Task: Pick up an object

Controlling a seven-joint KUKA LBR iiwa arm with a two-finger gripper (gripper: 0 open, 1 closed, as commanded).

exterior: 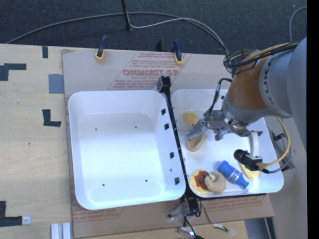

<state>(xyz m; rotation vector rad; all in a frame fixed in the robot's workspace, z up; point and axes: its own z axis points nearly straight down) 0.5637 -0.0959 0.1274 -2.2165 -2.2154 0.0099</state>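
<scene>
Hanging in right bin (198, 101); pincer (198, 130) just beside tan lump (195, 144).

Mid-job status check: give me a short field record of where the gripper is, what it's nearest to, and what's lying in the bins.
gripper: over the right shallow white bin, near its left wall
nearest object: tan oblong bread-like piece, directly by the gripper; contact unclear
grasp: not confirmed
other objects in right bin: small yellow lump; blue cylindrical bottle; red and yellow round piece; tan curled piece
left shallow white bin: away from the arm
</scene>
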